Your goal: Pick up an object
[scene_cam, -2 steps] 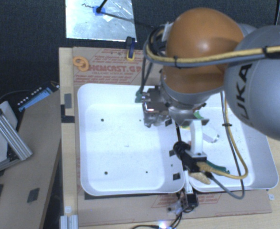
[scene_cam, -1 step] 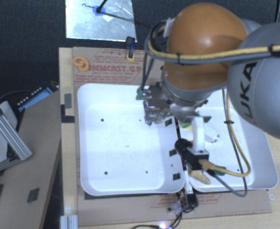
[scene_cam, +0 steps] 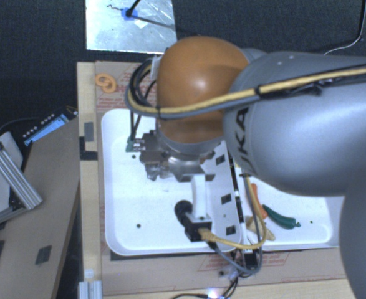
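Observation:
My gripper point(scene_cam: 163, 164) hangs over the left white bin point(scene_cam: 121, 192), below the orange wrist band, and the arm's bulk hides most of it from above. In the right bin point(scene_cam: 317, 232) a green object point(scene_cam: 284, 219) lies beside a small orange piece point(scene_cam: 261, 212), both partly covered by the arm and its cables. Nothing can be seen held by the gripper.
An orange ring point(scene_cam: 106, 83) lies on the cardboard beyond the left bin's far corner. A silver sheet point(scene_cam: 130, 16) sits further back. Metal rails point(scene_cam: 8, 173) and a small device point(scene_cam: 45, 126) stand to the left of the bench. Cables point(scene_cam: 235, 245) dangle over the bins' front edge.

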